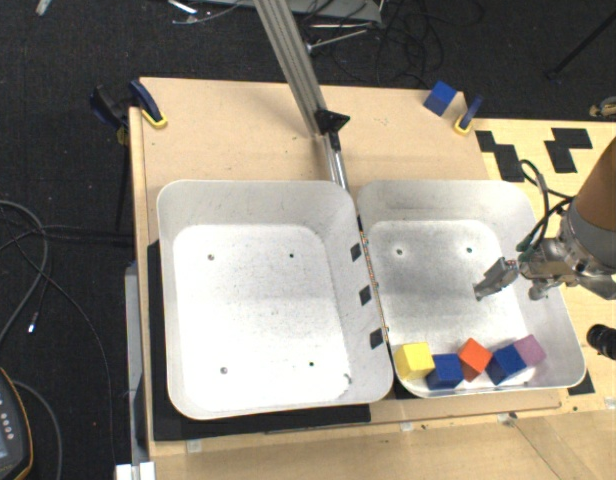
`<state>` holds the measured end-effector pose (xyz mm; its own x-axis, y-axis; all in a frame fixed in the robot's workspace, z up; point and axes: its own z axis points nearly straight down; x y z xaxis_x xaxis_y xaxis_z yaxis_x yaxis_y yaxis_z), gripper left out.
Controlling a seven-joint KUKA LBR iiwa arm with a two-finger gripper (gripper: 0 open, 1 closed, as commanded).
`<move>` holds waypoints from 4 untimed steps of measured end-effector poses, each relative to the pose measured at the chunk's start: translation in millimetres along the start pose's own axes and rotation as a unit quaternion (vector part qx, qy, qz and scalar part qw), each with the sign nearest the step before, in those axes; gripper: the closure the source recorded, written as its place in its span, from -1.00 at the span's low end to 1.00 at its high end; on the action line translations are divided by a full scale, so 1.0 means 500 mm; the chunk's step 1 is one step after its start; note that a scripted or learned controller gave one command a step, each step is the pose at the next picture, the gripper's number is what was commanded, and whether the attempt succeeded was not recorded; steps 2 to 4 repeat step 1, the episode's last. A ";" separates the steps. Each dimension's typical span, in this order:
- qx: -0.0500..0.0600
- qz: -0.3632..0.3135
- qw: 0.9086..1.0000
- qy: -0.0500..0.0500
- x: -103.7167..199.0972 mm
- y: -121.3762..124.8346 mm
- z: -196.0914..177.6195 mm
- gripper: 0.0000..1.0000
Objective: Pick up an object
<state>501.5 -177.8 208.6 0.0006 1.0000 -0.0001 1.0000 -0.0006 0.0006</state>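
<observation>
My claw (503, 276) hangs over the right bin (428, 208); I cannot tell its state. Blocks (468, 361) crowd together; I may snag two.

The two shallow white bins, the left bin (258, 308) and the right bin (443, 268), look like matt moulded plastic, their floors speckled grey with scuffs. They rest on a pale tan wooden bench top (248, 128) with a smooth, dull finish, beside dark, rough carpet-like flooring (58, 48). The small yellow (414, 358), orange (475, 357), blue (507, 362) and purple (529, 349) blocks have smooth, flat-coloured faces, and the slanting grey pole (288, 48) looks like ribbed metal.
</observation>
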 end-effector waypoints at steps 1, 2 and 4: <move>0.003 -0.005 1.000 0.002 0.165 -0.011 0.095 -1.00; 0.003 -0.005 1.000 0.002 0.165 -0.011 0.095 -1.00; 0.003 -0.005 1.000 0.002 0.165 -0.011 0.095 -1.00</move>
